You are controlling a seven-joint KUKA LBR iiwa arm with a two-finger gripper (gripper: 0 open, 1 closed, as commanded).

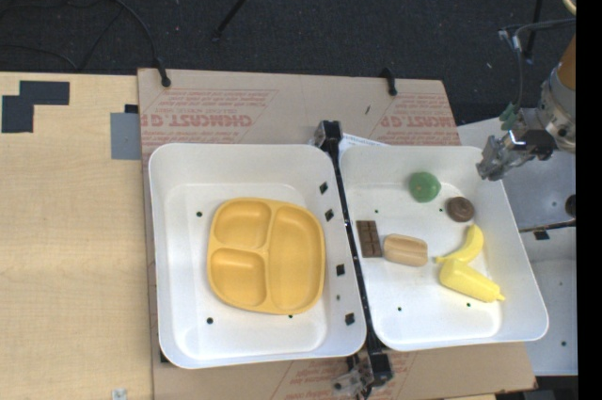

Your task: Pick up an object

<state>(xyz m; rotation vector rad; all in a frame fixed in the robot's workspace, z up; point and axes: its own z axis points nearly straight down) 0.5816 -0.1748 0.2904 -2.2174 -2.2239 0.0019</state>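
Whether the gripper (497, 155) was spread or closed could not be told: its tip was seen only as a small dark, blurred shape against the pale background. It was placed over the far right rim of the right bin (527, 299), and nothing could be made out in its grasp. The arm (564, 92) was cut off by the right side of the view, so that only a short stretch above the wrist was seen.

The objects to be picked were all found in the right bin, apart from the gripper. A green ball (424, 186) was seen towards the far side, with a small brown round piece (460, 209) just beside it on the right; what that piece was could not be determined. A banana (467, 244) was laid near the middle right, and a yellow lump (470, 280) was set against its lower end, the two so alike in colour that their border was hard to trace. A tan block (405, 249) with rounded ends was laid on its side left of the banana, and a flat dark brown block (370, 238) was placed just beside it, near the wall shared by the bins.

A yellow divided plate (266, 255) was held flat in the left bin (158, 200).
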